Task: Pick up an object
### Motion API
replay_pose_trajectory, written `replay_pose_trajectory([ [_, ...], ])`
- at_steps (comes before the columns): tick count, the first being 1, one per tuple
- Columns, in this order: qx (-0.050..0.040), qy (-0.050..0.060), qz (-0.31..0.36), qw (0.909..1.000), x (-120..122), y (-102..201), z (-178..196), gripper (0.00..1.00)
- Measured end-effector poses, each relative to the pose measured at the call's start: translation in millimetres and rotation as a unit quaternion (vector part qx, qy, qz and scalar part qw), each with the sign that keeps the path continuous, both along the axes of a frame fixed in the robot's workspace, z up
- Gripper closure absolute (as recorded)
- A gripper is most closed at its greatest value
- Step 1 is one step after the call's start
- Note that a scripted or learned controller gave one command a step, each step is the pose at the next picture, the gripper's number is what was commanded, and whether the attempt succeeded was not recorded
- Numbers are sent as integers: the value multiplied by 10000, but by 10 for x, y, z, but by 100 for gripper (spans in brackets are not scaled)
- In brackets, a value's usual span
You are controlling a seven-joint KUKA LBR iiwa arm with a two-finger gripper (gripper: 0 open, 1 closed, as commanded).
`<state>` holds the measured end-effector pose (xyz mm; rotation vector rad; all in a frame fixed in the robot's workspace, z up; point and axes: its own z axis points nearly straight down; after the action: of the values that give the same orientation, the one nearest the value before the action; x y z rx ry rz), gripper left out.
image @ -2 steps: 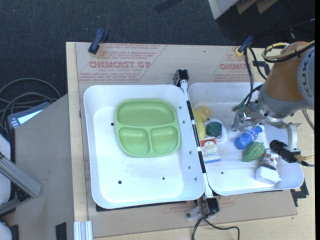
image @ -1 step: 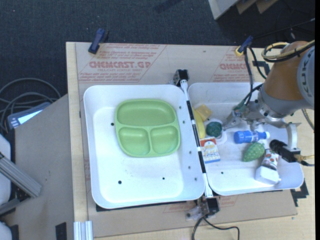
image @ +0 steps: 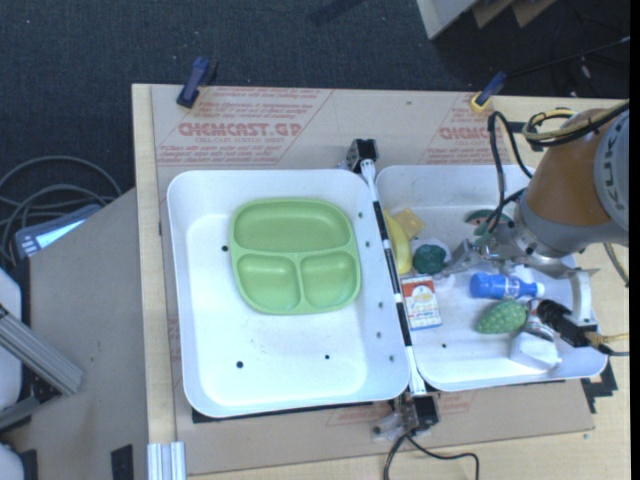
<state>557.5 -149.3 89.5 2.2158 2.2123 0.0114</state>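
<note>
My gripper [image: 470,255] is low in the right bin [image: 450,368], reaching in from the right under the orange-banded wrist. It sits between a dark green round object [image: 430,258] on its left and a blue bottle [image: 505,287] lying on its side just below and right of it. A bumpy green object [image: 501,317] lies below the bottle. A yellow item [image: 400,238] rests against the bin's left wall, with a red and white box [image: 421,302] below it. Nothing shows between the gripper's tips.
The left bin [image: 200,298] holds a light green divided plate [image: 296,254] in its upper half. A raised divider [image: 388,268] separates the two bins. Blue clamps [image: 194,81] grip the board's far edge.
</note>
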Motion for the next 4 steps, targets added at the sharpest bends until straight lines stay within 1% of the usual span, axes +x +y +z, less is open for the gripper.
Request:
replay_pose_trajectory([
  [1,11,66,2,10000,-568,-76,-52,0],
  [2,7,52,12,10000,184,17,1156,0],
  [3,13,73,4,10000,245,-205,402,0],
  [4,8,56,9,10000,665,105,-51,0],
])
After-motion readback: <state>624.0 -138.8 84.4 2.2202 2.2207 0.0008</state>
